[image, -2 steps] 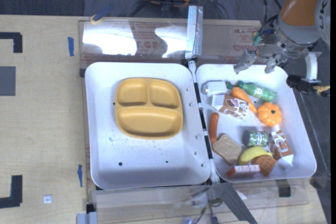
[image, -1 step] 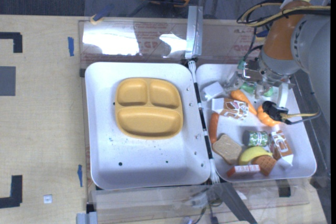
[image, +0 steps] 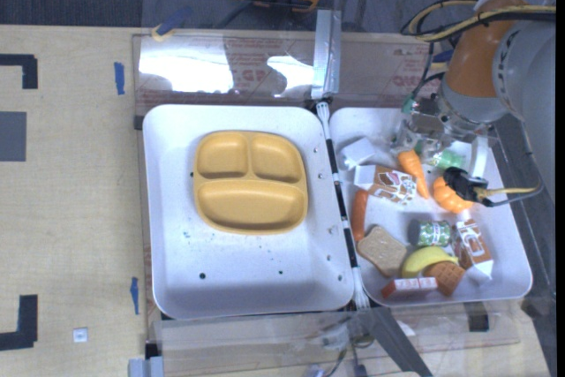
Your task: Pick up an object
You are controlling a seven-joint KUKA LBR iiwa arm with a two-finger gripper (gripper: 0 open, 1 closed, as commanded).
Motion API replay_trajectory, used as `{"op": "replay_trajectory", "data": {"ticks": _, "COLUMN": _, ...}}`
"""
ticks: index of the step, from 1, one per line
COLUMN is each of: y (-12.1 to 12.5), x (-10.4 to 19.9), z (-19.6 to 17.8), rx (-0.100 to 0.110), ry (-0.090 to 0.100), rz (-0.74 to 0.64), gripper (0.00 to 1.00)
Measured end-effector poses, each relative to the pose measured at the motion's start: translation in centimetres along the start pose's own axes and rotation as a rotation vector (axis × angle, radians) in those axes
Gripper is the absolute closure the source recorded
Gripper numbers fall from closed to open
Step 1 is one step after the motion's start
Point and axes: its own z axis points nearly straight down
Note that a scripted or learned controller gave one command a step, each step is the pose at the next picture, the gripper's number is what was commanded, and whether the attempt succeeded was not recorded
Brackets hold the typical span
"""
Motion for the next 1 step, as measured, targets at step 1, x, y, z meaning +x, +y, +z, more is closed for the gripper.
{"op": "replay_trajectory", "data": {"ticks": 1, "y": 0.14, "x": 9.24, "z": -7.62, "rx": 0.004, "ry": 0.002, "rz": -0.177, "gripper": 1.0}}
